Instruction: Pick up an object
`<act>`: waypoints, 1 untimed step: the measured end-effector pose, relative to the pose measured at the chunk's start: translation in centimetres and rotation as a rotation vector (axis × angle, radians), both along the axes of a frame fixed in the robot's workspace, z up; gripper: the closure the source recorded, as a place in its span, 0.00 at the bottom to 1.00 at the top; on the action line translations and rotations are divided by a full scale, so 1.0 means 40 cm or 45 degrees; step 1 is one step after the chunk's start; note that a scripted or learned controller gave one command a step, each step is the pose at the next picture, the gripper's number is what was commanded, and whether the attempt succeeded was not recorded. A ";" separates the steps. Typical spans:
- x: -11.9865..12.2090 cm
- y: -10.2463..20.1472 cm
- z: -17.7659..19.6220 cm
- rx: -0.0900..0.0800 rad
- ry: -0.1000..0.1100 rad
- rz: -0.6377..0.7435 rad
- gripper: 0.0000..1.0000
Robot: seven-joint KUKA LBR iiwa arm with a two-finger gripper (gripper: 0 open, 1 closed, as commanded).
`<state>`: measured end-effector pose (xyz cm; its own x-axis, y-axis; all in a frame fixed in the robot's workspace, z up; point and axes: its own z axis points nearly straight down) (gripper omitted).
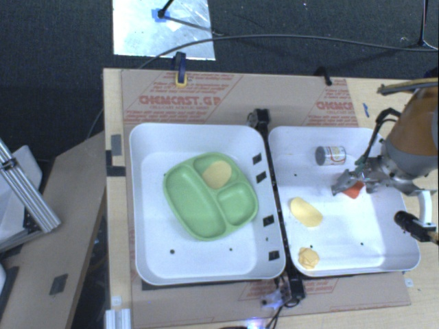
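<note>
Camera view: a small orange-red object (352, 191) is seen in the right bin (391, 252), upper-right part, right at the tip of the tool (346, 184), partly hidden by it. Whether it sits between the tool's fingers can't be told; the tool's state is not shown clearly enough to judge.

Also in the right bin: a small can (330, 155) lying on its side near the back wall, a yellow lemon-like piece (306, 212) approx. mid-bin, and a smaller yellow lump (309, 257) by the front-left corner.

In the left bin (158, 252) a green divided plate (210, 196) is seen w/ a pale yellow item (217, 174) in its upper compartment.

Both bins rest on a brown cardboard sheet (206, 94) on the worktop. Dark carpet (55, 46) lies behind, w/ a shiny foil square (164, 19) on it. A blue clamp (180, 66) is fixed at the cardboard's back edge.
</note>
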<state>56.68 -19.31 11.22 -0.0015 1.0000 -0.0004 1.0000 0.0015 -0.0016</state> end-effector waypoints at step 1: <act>0.001 0.001 -0.072 0.001 -0.001 -0.001 0.00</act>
